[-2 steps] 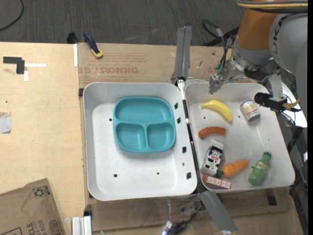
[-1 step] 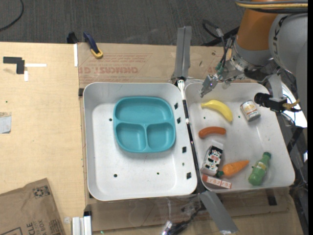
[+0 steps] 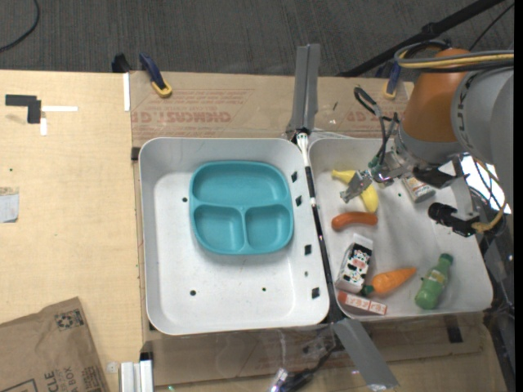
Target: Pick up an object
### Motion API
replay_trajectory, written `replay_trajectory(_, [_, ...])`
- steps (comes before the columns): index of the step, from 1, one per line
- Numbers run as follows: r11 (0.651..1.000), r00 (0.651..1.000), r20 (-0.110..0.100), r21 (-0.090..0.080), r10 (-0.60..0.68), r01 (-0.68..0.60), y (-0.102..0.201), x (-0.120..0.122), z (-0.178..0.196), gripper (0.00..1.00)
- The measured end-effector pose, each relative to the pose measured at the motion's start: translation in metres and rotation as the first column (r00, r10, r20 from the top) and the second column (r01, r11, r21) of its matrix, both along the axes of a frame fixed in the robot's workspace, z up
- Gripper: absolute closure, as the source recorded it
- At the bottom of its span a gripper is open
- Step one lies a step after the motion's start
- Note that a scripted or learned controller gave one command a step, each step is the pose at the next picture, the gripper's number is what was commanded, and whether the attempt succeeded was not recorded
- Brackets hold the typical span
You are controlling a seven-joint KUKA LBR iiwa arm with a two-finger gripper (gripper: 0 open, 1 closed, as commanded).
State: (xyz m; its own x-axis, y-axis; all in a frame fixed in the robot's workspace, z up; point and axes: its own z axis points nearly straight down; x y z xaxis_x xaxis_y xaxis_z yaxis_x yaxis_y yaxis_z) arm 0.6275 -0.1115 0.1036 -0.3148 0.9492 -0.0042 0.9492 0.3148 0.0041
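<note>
My gripper [image 3: 358, 188] reaches down into the right bin [image 3: 474, 300] near its back left. Its tip is right over a yellow banana [image 3: 367, 198], whose ends show on either side of it. Just in front of the banana lies an orange-red sausage [image 3: 354, 218]. Nearer the front are a cow-patterned carton [image 3: 356, 266], an orange carrot [image 3: 391, 280], a green bottle [image 3: 433, 282] and a small red and white box [image 3: 362, 303]. Nothing is visibly lifted off the bin floor.
The left bin [image 3: 163, 284] holds a teal divided plate [image 3: 242, 206]. A small packet [image 3: 417, 189] lies under the wrist in the right bin. The arm's orange band [image 3: 433, 96] and cables hang over that bin's back right. Brown cardboard lies at the bench's front left.
</note>
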Motion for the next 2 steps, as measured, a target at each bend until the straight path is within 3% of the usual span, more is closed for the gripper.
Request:
replay_trajectory(1, [1.0,1.0,-0.002,-0.001,0.0,0.0,-0.001,-0.001,0.008,1.0])
replay_trajectory(2, [0.989,0.989,-0.005,0.001,-0.145,0.145,0.047,0.032,0.109,1.0])
